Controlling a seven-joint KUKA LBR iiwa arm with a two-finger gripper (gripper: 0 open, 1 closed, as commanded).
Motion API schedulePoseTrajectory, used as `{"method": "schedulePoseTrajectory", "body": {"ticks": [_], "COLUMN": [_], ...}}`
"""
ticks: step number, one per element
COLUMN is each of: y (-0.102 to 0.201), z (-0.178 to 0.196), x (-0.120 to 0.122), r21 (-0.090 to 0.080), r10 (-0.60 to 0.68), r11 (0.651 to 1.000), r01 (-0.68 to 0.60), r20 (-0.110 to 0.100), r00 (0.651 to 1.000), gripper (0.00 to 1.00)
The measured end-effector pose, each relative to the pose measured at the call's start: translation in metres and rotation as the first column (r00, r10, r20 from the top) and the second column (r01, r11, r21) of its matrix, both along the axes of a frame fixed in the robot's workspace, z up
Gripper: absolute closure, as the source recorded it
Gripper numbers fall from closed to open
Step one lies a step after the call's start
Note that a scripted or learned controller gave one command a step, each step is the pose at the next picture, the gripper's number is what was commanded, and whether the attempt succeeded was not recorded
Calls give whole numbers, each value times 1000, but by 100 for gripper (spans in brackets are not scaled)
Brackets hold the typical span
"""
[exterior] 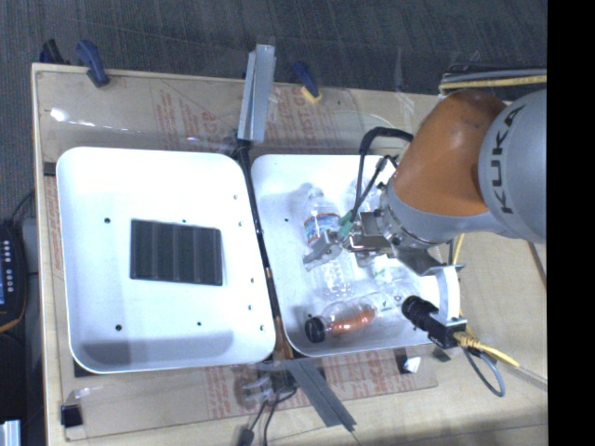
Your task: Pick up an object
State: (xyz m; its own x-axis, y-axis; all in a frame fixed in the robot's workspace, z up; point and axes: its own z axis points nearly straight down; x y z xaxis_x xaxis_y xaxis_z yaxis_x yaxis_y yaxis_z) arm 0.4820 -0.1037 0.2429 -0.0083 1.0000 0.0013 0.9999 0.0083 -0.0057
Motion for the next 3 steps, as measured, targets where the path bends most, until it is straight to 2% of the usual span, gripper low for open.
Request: {"method": "schedulePoseTrajectory", "body": {"ticks": [1, 2, 3], "y": [-42, -73, -66], "z": [-49, -139, -151], "x": [43, 94, 133], "r21": [-2, 0, 0], "r10": [-6, 100, 119], "r11": [1000, 995, 993], "r01": [6, -100, -119], "r20": [1, 1, 4], "r00": [1000, 995, 993], "gripper": [0, 0, 0]}}
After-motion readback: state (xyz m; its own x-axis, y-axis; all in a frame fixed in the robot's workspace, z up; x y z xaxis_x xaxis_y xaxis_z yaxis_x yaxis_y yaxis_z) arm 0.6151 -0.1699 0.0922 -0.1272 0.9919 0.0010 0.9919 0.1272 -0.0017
